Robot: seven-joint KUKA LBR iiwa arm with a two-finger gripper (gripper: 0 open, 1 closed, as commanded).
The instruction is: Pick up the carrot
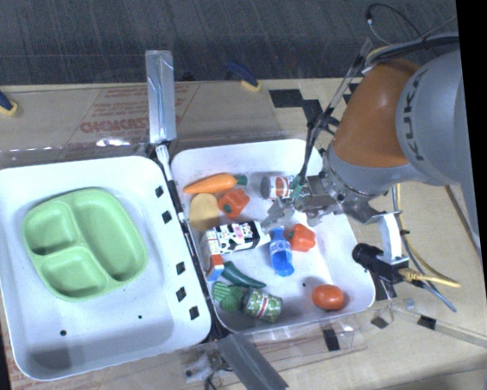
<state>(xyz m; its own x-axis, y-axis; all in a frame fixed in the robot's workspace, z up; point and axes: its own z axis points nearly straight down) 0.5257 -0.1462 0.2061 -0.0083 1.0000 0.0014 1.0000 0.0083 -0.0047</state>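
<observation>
The carrot (210, 184), orange with a green top, lies flat near the far left corner of the right bin (344, 248). My gripper (290, 205) hangs over the middle of that bin, to the right of the carrot and about a hand's width from it. It sits close to a small silver and red can (274, 185) and just above a red pepper piece (302, 238). The carrot is not in the gripper.
Crowding the right bin are a yellow piece (202, 208), an orange-red pepper (234, 201), a black-and-white carton (233, 236), a blue bottle (281, 255), a green can (259, 303) and a tomato (328, 297). The left bin (25, 342) holds a green divided plate (82, 241).
</observation>
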